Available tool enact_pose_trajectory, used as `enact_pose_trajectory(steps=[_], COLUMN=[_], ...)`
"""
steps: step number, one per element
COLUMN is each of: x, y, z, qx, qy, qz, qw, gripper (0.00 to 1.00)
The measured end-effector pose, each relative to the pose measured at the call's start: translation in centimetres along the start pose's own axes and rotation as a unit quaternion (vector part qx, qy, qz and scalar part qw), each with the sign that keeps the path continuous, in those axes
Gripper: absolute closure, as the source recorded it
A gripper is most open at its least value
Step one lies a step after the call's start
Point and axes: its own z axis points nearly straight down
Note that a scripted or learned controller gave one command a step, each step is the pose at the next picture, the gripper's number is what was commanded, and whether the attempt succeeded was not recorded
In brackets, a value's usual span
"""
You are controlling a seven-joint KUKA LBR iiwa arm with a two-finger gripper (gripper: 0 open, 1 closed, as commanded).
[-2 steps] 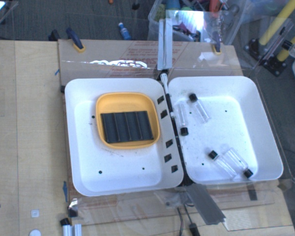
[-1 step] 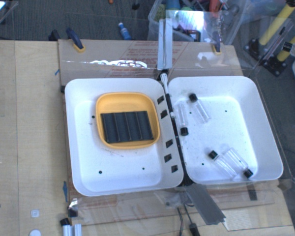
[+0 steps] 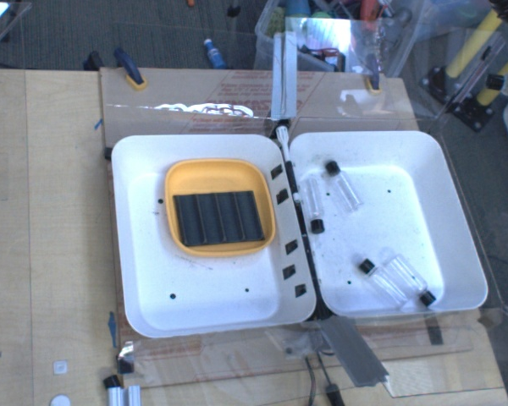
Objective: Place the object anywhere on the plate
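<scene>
A yellow square plate (image 3: pixel 215 170) with rounded corners sits in the left white bin (image 3: pixel 144 252), toward its far middle. A dark grey ribbed rectangular block (image 3: pixel 218 217) lies flat on the plate, covering most of its floor and reaching its near rim. Several clear vials with black caps lie in the right white bin (image 3: pixel 449 227): one vial (image 3: pixel 345 189) and another vial (image 3: pixel 310 200) near the far left of that bin, and a pair of vials (image 3: pixel 394 278) at its near side.
A row of small black tabs (image 3: pixel 289 227) runs along the seam between the bins. A clear plastic tub of coloured clutter (image 3: pixel 347 7) stands behind the bench. A blue clamp (image 3: pixel 129 68) sits at the far left, and a grey bracket (image 3: pixel 351 353) at the front.
</scene>
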Motion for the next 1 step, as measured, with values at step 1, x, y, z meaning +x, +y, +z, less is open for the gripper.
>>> enact_pose_trajectory(steps=[1], x=[-0.44], y=[0.09], z=[-0.03], qx=[0.000], qy=[0.000], qz=[0.001], qw=[1.0000], gripper=[1.00])
